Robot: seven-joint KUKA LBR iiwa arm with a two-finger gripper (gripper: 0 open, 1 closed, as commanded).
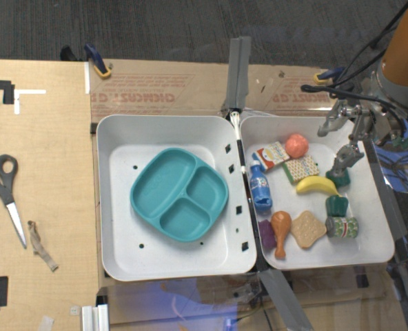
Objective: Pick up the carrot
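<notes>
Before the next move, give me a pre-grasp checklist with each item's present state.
1. Carrot identified: cannot tell; the orange-brown piece looks more like a drumstick.
2. Gripper over the right bin: ok.
3. Gripper above that piece: not ok; it hangs by the banana.
4. Room around the piece: not ok; the bread slice lies close beside it.
5. Teal plate out of the way in the left bin: ok.

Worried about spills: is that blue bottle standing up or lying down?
Lying down: the blue bottle rests lengthwise on the right bin floor.
</notes>
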